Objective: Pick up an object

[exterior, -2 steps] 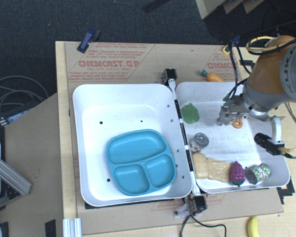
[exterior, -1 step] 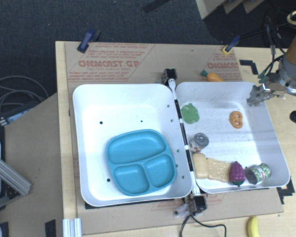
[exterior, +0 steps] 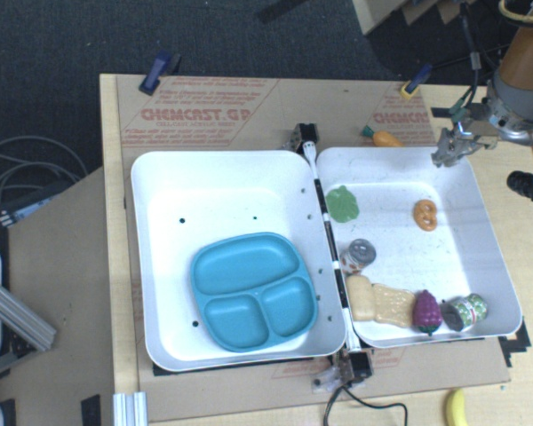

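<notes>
Camera view from above has my claw (exterior: 448,152) hanging over the far right corner of the right bin (exterior: 493,238), near its rim, with nothing between the tips. I can't tell from this slant how wide it stands; the tips are small and blurred against the white wall. Any object will do, so what matters is which lies closest. That looks like the orange pretzel-shaped piece (exterior: 425,214), just below the claw and slightly to its left in the frame, lying apart from everything else on bare bin floor. Its long axis runs roughly up and down the picture, so I'd judge a grip across its short width is the easy one. Further left of the claw sits the green round piece (exterior: 342,204), close to the divider. Well below the claw, along the near wall, are a small can (exterior: 361,253), a beige slab (exterior: 380,303), a purple piece (exterior: 426,311) and a green-labelled can (exterior: 466,310), packed touching, harder to single out. The blue tray (exterior: 253,288) lies far left in the other bin (exterior: 160,238).
</notes>
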Robot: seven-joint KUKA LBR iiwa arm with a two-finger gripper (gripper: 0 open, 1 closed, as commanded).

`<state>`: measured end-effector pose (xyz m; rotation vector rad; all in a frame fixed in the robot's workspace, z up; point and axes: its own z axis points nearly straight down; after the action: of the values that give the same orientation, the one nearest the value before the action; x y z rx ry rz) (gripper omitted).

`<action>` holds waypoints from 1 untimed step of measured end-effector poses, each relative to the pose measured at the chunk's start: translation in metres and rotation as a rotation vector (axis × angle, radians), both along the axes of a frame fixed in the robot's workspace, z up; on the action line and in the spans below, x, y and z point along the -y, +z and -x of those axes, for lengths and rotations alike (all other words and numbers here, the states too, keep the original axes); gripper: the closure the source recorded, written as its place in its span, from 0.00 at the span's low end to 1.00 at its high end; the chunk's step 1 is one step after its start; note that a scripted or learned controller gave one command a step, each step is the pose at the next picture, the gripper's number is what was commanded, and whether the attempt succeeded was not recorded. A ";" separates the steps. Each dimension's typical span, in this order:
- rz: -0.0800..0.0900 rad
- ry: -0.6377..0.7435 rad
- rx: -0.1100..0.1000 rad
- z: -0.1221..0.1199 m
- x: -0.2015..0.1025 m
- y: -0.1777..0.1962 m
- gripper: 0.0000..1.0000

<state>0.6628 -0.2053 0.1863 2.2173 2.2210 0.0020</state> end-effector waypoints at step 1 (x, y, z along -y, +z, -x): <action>-0.001 -0.002 -0.004 0.065 0.017 -0.029 1.00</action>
<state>0.5982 -0.2222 0.1576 2.2221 2.2213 -0.0021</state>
